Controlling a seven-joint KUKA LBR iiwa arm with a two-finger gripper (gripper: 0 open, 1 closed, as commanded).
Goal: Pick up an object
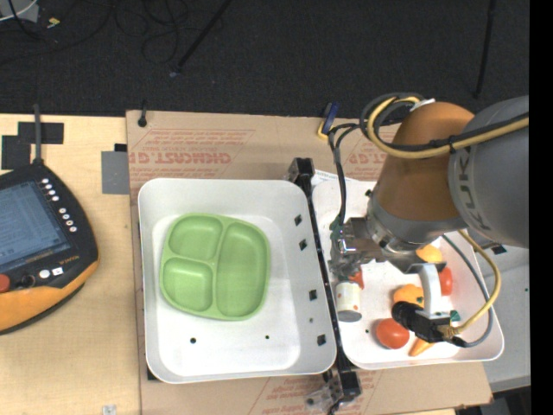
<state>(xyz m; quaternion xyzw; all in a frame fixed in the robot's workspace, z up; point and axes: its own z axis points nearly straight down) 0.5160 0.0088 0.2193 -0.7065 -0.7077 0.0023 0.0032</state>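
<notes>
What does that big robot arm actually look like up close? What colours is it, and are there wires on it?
The arm is bulky and rounded, grey on its upper segment with a broad orange band above the wrist. Yellow and black cables loop over the top of it, and more cable trails down beside the right bin. Below the orange band sits a grey metal wrist, then the pincer, small, metallic and dark.

robot lab | teach pendant (34, 240) | loose cables (130, 15) | cardboard-covered bench (199, 145)
</notes>
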